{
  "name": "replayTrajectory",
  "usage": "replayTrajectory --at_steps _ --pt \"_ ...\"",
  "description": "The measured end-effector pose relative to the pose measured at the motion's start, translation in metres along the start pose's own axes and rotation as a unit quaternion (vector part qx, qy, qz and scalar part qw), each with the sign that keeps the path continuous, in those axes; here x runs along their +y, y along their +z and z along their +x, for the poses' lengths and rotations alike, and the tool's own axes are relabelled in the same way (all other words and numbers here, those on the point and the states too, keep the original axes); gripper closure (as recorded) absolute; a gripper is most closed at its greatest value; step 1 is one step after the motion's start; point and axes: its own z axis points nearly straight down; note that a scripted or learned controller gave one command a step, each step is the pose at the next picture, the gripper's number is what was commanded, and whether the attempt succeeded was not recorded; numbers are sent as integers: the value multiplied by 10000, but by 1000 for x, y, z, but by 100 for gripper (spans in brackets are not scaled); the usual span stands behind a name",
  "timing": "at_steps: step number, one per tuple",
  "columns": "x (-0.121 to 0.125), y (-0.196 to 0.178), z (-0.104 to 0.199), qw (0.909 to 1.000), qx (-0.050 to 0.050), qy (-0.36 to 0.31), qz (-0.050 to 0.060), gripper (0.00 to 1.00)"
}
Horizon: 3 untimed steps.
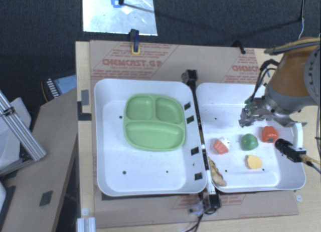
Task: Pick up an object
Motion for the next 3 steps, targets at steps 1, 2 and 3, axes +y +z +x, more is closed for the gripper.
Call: replayTrajectory --at_steps 1,2,3 --pt "1 -43 1 10000 1 -1 7 100" --pt "0 -87 -2 10000 0 -3 9 100" --pt "3 -91 59 10000 17 -32 21 100"
